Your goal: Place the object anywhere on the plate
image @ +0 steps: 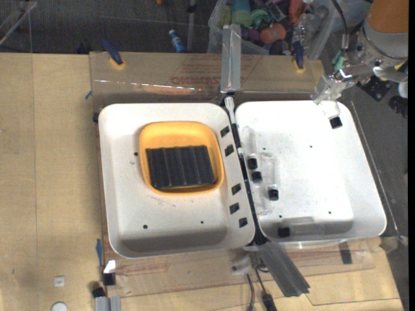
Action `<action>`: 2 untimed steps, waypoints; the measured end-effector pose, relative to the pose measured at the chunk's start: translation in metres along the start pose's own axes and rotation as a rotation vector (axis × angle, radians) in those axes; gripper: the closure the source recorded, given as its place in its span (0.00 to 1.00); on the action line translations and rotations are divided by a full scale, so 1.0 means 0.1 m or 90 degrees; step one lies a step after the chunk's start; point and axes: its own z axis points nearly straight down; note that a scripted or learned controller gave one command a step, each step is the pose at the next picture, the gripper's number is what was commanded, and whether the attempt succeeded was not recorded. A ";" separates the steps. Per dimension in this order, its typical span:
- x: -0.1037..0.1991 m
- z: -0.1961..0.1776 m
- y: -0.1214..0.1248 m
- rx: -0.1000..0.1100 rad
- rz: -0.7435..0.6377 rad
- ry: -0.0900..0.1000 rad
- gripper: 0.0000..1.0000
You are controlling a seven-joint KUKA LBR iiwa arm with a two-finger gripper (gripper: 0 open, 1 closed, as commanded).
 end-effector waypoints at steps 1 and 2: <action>-0.34 -0.30 -0.08 -0.002 -0.199 -0.001 1.00; -0.68 -0.54 -0.22 -0.002 -0.246 -0.001 1.00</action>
